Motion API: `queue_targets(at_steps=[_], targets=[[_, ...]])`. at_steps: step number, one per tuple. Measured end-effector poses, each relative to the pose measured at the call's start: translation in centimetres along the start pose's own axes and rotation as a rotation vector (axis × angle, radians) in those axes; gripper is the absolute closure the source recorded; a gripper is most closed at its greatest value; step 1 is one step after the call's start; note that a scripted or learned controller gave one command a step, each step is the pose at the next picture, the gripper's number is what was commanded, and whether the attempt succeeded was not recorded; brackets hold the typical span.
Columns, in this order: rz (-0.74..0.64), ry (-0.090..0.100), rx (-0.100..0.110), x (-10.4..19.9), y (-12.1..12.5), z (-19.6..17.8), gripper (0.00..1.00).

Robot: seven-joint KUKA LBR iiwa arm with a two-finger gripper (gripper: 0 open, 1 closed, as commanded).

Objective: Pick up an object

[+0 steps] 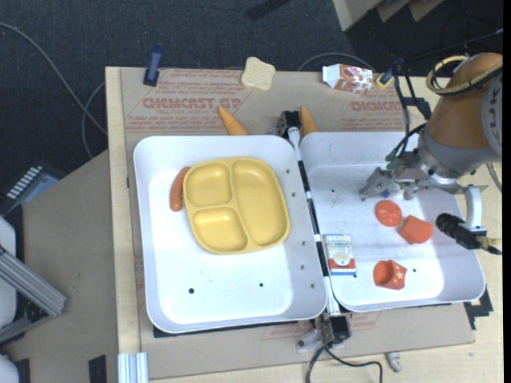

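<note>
1. The gripper [389,183] sits low over the right bin [351,154], near its back half; its metal fingers splay toward the bin's floor and nothing lies between them, so I'd call it spread and holding nothing.
2. The nearest candidates are three red-orange pieces in that bin: a round red piece [389,212] just in front of the gripper, a blockier orange-red piece [415,230] touching or almost touching it on the arm's side, and a red cupped piece [390,274] further toward the bin's front edge.
3. A small carton [341,255] lies by the divider between the bins, partly over the rim.
4. They look like toy food, so I'd guess light, stiff plastic with a smooth, slightly slippery skin; not fragile, but apt to squirt sideways under a pinch.
5. The round piece seems the natural target; I'd take it across its width from above, fingers clear of its neighbour, since the two sit so close a finger could nudge the wrong one.
6. The left bin [160,214] holds a yellow divided plate [236,204] with a toy hot dog [176,191] against its far side; both are well apart from the gripper.
</note>
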State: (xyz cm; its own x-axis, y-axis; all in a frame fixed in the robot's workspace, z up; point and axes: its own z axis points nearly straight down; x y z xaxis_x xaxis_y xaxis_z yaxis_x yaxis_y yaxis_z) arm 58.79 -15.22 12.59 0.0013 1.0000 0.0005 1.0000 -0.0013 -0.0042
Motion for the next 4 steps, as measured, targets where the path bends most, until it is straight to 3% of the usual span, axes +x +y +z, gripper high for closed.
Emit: queue_targets(at_steps=[1,2,3,4], targets=[[-0.001,-0.002,-0.008,0.6,-1.6,3.9,0.0],[0.0,-0.006,-0.014,0.5,-1.5,2.8,1.0],[0.0,-0.006,-0.014,0.5,-1.5,2.8,0.0],[0.0,-0.001,-0.006,0.7,-1.6,4.0,0.0]])
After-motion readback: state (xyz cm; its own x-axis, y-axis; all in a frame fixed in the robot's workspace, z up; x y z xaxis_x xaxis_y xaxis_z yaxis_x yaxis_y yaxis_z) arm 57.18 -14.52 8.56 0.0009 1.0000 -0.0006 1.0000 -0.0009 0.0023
